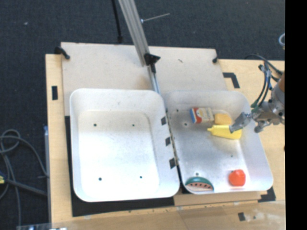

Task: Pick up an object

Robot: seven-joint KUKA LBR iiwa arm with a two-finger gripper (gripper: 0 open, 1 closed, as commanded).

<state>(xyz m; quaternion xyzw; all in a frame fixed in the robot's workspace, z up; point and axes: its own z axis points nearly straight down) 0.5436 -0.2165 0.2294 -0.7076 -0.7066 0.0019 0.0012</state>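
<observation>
Over the right bin (259, 150), the open claw (250, 120) nears the yellow block (224, 132), needing to drop and close.

light wood bench (55, 143) on dark carpet, with a paler board (105, 68) laid flat across its back half and a black mat (72, 205) showing at the front edges under the bins. two shallow white bins sit side by side on it, touching along the middle: left bin (76, 128) and right bin (254, 152). black corner marks (232, 78) on the bench surface near the right bin's back corner, small black clips (64, 53) at the board's back corners.
</observation>
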